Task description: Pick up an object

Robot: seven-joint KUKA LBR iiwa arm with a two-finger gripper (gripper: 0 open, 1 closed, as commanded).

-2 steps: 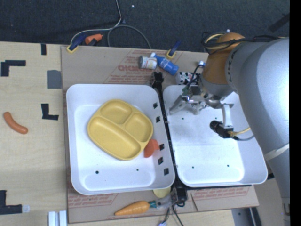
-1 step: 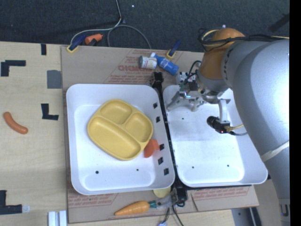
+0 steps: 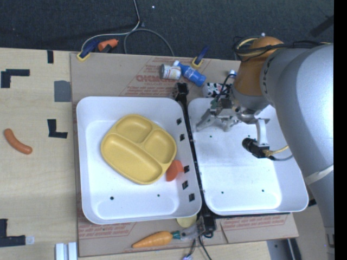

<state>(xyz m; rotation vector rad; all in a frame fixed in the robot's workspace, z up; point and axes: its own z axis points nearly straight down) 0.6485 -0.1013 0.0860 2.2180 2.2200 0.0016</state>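
Note:
A yellow divided plate (image 3: 140, 147) lies in the left bin (image 3: 92, 112). A small orange-red object (image 3: 174, 170) rests against the plate's lower right edge. My gripper (image 3: 214, 125) hangs low over the upper left part of the right bin (image 3: 255, 199), close to the divider between the bins. Its two metal fingers (image 3: 203, 122) are splayed apart, with nothing but white bin floor between them. The grey arm with its orange band (image 3: 255, 72) comes in from the right and hides the bin's far right corner.
A black cable plug (image 3: 256, 146) hangs from the wrist over the right bin. Outside the bins lie a blue and white bottle (image 3: 184, 72) at the back, a toy carrot (image 3: 153, 239) at the front and a sausage (image 3: 17, 141) far left. Clamps (image 3: 108, 44) grip the cardboard's back edge.

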